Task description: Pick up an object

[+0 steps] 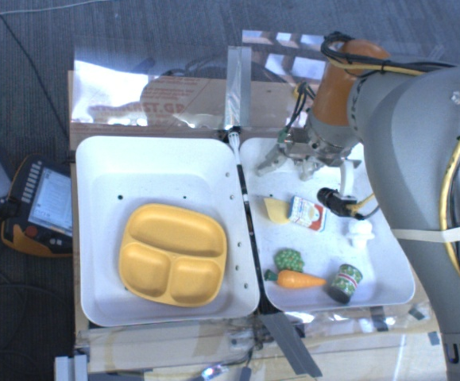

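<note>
Two shallow white bins sit side by side on the surface. The left bin [94, 213] carries a yellow divided plate [172, 252] lying flat toward its lower middle, three compartments facing up.

The right bin [396, 280] has the small things. Near its centre a pale yellow wedge [275, 209] lies touching a little white carton with a red label [307, 213]. Below them, toward the lower edge of the frame, a green broccoli piece [288, 259] sits just above a toy carrot [299, 279], and right of the carrot a small green can [344, 281] lies tilted on its side. A small white piece [360, 232] rests near the bin's right wall.

The grey arm [412, 149] comes in from the right of the frame, its orange band [334, 86] showing at upper centre. The gripper [301, 159] hangs over the upper part of the right bin, above the wedge and carton and apart from both. Its fingers [271, 159] look spread fairly wide, with bare white bin floor between them and nothing in their grasp. A black fitting with cables [334, 202] juts out just right of the carton.

At the far left of the frame a handheld control pendant [43, 205] lies on the dark carpet [134, 14].
</note>
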### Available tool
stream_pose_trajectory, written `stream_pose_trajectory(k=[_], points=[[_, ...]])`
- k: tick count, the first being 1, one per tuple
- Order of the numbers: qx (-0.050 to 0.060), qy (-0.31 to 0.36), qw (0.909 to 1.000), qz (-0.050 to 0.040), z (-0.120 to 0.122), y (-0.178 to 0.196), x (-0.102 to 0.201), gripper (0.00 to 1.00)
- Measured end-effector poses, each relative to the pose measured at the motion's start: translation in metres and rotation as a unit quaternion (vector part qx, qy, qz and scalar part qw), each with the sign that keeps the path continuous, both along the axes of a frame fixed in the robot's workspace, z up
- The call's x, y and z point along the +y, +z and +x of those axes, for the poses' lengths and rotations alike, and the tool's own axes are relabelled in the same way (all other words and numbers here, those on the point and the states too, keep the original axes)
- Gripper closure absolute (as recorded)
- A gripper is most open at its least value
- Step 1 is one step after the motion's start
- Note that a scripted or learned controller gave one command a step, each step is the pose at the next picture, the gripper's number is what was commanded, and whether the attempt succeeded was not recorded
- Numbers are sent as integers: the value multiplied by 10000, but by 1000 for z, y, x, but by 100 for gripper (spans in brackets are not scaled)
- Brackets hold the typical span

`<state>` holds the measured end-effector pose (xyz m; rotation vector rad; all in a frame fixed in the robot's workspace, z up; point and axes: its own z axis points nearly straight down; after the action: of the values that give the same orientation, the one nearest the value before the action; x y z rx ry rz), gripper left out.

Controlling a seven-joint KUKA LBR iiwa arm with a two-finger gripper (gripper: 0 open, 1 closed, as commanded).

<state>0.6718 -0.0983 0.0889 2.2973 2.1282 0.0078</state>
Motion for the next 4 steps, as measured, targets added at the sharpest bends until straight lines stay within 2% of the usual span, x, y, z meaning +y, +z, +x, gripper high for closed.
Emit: stream_pose_trajectory(k=[1, 2, 3, 4], points=[[0, -1, 10000, -1, 0, 0, 0, 0], [81, -1310, 9913, 12, -75, 42, -60, 0], [-91, -1312, 9913, -8, -87, 7, -36, 0], [-76, -1324, 9912, -16, -87, 15, -37, 100]])
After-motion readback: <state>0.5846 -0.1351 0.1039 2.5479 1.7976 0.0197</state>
